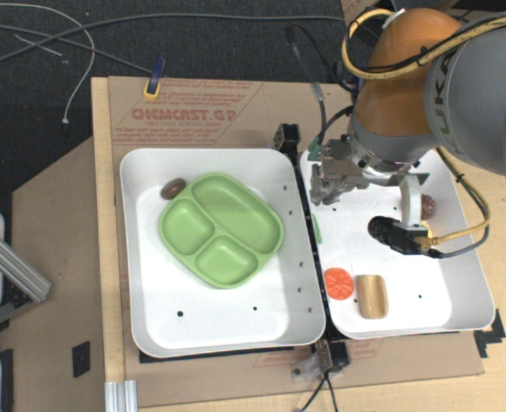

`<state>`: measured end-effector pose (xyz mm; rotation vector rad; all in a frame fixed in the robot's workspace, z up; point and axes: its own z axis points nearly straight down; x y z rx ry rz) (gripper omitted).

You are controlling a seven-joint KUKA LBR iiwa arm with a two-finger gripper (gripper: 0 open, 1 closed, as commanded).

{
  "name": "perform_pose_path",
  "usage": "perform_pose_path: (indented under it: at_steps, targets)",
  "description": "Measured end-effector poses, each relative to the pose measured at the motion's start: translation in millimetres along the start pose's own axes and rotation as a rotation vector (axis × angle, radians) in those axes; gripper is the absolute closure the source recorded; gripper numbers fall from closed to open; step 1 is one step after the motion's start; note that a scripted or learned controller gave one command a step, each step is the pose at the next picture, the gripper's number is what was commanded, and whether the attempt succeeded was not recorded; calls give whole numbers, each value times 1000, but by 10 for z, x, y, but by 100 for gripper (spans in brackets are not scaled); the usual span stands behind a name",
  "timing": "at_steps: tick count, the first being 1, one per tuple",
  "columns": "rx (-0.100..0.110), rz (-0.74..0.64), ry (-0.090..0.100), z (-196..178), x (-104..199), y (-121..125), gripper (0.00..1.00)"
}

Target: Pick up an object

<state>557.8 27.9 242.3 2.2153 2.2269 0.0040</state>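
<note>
My gripper [323,187] hangs over the left side of the right bin [459,303], close to the wall between the two bins. Just below it, a thin green sliver [316,228] lies against that wall. An orange round piece [338,283] and a tan cylinder [372,296] rest side by side in the right bin's front left area, well below the gripper. A small reddish object [428,204] peeks out beside the arm's wrist. In the left bin lie a green divided plate [221,227] and a small brown object [174,188].
The arm's grey and orange body [416,75] covers the back of the right bin. A black fitting with a yellow cable [397,233] hangs over the bin's middle. Both bins sit on a cardboard sheet [184,110]. The left bin [150,316] has bare floor in front.
</note>
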Motion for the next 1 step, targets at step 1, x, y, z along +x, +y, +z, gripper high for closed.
perform_pose_path:
  at_steps: [1]
  targets:
    - [1, -1, 0, 113, 587, 138, 100]
